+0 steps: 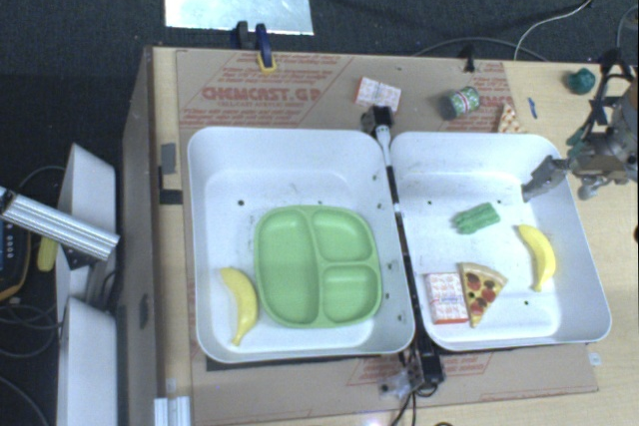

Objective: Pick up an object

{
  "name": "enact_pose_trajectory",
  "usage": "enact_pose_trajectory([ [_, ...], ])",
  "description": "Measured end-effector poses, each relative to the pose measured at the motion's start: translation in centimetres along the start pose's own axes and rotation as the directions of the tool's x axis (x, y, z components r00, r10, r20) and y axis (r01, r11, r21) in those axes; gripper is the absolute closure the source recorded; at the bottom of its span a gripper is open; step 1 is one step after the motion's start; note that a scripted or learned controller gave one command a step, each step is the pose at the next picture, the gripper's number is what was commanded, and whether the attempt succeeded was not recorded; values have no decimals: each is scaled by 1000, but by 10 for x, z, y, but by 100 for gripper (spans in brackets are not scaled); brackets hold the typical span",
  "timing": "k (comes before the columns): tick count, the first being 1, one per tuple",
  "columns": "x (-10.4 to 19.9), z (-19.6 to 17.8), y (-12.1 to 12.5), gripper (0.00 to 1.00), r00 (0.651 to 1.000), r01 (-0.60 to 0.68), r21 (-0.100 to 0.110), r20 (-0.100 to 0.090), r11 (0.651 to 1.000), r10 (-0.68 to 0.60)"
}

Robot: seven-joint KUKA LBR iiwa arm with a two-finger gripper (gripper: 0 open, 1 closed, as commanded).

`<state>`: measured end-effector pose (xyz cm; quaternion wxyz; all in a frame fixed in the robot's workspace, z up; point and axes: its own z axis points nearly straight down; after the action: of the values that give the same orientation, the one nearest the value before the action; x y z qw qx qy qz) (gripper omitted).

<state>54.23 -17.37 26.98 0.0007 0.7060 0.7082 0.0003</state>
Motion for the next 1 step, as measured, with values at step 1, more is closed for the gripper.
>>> enact_pose_trajectory([
  [1,44,122,27,0,1000,1,3,-1,1000,-1],
])
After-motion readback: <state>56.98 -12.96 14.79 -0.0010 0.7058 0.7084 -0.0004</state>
